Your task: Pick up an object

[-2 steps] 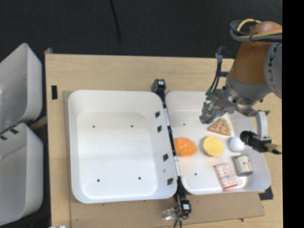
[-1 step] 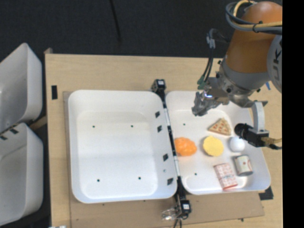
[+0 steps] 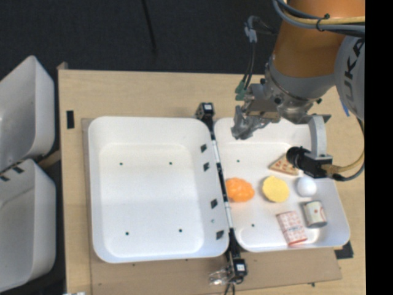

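The gripper (image 3: 244, 128) hovers over the right bin's (image 3: 264, 238) far-left corner; finger state cannot be determined. Left to right lie an orange lump (image 3: 239, 190), a yellow disc (image 3: 276, 189), a pizza wedge (image 3: 284, 165) with its long axis running left-right, a white ball (image 3: 306, 187), and a small can (image 3: 314, 214) on its side.

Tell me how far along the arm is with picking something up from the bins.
Nothing looks picked yet. The gripper hangs over the far left corner of the right bin, with no object seen in it. The orange ball, yellow disc, white ball, pizza-slice piece, small can and patterned packet all lie in that bin. Reaching, grasping and lifting remain.
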